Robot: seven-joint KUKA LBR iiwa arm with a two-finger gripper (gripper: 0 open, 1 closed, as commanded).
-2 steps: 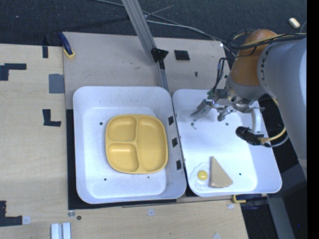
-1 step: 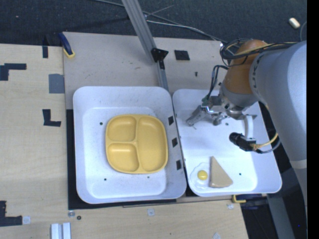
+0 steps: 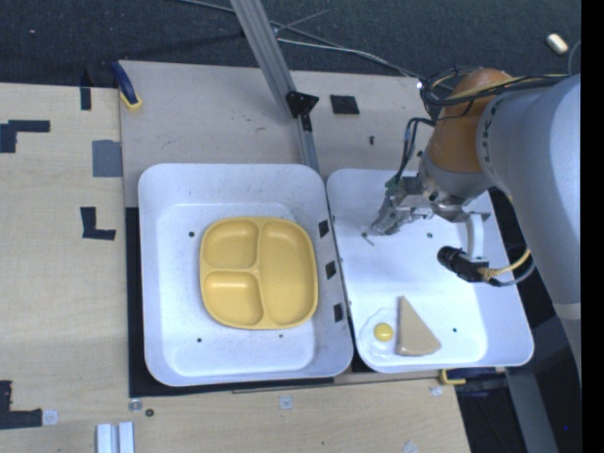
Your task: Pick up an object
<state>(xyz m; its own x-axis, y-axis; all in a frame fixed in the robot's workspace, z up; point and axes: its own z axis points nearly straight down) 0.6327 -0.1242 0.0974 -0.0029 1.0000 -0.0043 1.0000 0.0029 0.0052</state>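
In the right bin [image 3: 472,291], near its front edge, lie a tan wedge-shaped piece [image 3: 413,328] and, just left of it, a fried-egg toy [image 3: 381,332] with a yellow yolk. My gripper [image 3: 385,221] hangs over the back left part of that bin, well behind both pieces. Nothing shows between its fingers. A yellow three-compartment plate [image 3: 258,273] rests in the middle of the left bin [image 3: 170,253].
The grey arm with its orange band [image 3: 462,130] comes in from the right over the right bin's back edge. A black cable connector [image 3: 462,262] hangs below the wrist. A slanted metal pole [image 3: 274,55] stands behind the bins.
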